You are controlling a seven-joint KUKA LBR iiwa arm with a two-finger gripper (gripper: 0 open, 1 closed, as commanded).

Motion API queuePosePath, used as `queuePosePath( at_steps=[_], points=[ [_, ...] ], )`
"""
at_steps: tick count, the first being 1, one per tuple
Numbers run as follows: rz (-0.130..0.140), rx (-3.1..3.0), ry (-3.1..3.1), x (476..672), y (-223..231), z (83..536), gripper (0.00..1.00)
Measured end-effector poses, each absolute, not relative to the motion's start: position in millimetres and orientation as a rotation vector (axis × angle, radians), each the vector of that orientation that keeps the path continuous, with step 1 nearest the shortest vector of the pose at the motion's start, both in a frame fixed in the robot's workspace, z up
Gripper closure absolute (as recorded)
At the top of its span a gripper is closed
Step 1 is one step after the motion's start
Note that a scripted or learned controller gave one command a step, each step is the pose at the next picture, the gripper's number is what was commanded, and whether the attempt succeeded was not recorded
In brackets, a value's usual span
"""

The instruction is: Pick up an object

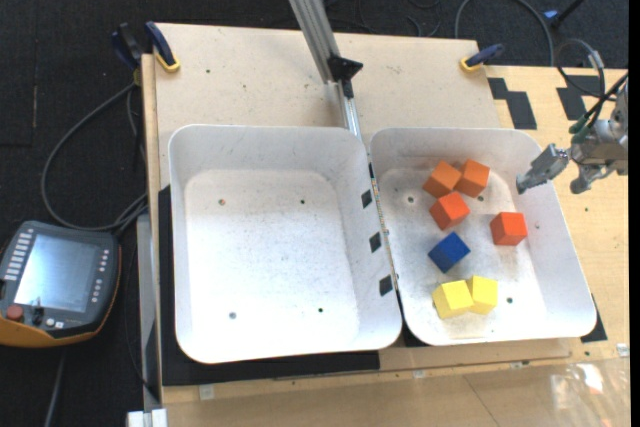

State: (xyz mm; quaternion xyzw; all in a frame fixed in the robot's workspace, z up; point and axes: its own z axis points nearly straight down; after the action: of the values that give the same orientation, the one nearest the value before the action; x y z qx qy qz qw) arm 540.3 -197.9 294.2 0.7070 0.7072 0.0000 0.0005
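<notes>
Blocks: seven small cubes lie in the right bin (575, 287), none of them held. Two orange cubes (457, 178) touch at the back, and a third orange cube (450, 209) sits just in front of them. A red cube (509, 227) lies nearest the right wall, a blue cube (449, 251) sits mid-bin, and two yellow cubes (465, 295) touch near the front.

Tool: the tool (558, 169) hangs at the right bin's far right corner, over the rim, with nothing between its fingers. The two fingers appear spread, one pointing left over the bin and the other lower right; that reading is a judgement, as they are small in the view.

Key relation: the red cube lies closest to the tool, to its left and toward the front of the view, and stands apart from its neighbours. The orange pair lies further left. The cubes have no long axis, so I judge finger alignment with flat faces matters more than heading.

Left bin: the left bin (200, 155) sits beside the right one, their rims meeting at the centre.

Surface: both bins rest on a pale table (250, 75) with yellow clamps (165, 62) at its back corners.

Room: dark floor with cables; a teach pendant (55, 280) lies at the left; a metal strut (305, 0) slants in from above.
</notes>
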Motion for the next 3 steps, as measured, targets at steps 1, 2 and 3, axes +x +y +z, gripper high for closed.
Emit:
queuePosePath(
  at_steps=[1, 2, 3],
  points=[
    [-0.007, 2.231, 2.222, 492.4, -212.0, 218.6, 0.0],
    [-0.001, 2.218, 2.223, 544.4, -205.5, 92.9, 0.0],
    [0.001, 2.211, 2.23, 587.9, -139.8, 95.5, 0.0]
  ],
)
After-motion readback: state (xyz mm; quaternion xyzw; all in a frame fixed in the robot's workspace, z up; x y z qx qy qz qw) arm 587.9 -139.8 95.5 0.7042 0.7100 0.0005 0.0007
